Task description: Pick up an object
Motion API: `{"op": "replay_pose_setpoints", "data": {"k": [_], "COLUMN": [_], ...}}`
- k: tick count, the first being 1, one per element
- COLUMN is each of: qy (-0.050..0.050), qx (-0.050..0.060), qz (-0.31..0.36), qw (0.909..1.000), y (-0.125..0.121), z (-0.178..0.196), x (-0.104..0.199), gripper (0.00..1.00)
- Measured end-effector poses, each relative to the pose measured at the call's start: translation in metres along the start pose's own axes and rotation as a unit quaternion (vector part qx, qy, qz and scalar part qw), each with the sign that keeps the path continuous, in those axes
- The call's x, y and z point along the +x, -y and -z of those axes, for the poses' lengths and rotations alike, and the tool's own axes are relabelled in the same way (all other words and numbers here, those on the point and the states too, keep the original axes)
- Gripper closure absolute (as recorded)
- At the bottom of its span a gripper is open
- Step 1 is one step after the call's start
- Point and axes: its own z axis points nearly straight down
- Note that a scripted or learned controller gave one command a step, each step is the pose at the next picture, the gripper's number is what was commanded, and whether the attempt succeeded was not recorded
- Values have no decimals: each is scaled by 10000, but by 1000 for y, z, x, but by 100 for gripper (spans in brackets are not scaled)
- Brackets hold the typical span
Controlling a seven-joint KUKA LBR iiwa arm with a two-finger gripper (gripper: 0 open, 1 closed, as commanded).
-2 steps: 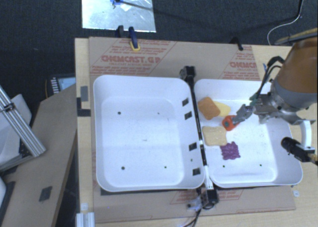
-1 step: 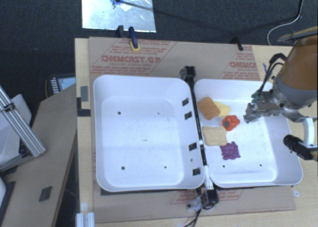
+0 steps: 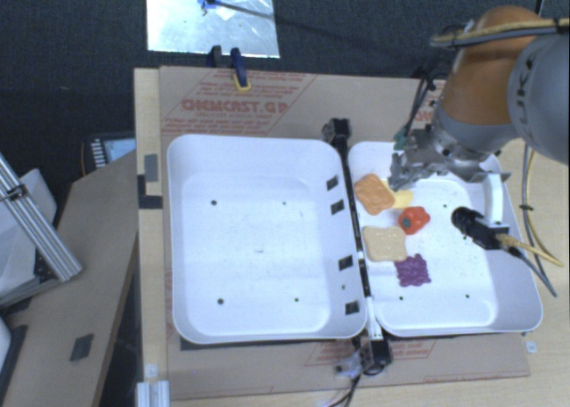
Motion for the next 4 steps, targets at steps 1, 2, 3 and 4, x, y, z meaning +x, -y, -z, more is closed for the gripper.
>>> {"op": "replay_pose_setpoints", "data": {"k": [1,2,3,4], "qy": [-8,2,-1,-1], "qx": [22,-26,0,-28], "qz": [9,-36,-31,-32], "qw": [10000,10000,10000,10000], "y": [4,35,99,73], "z": [4,102,147,221], "x": [98,100,116,155], "gripper": [100,100,100,100]}}
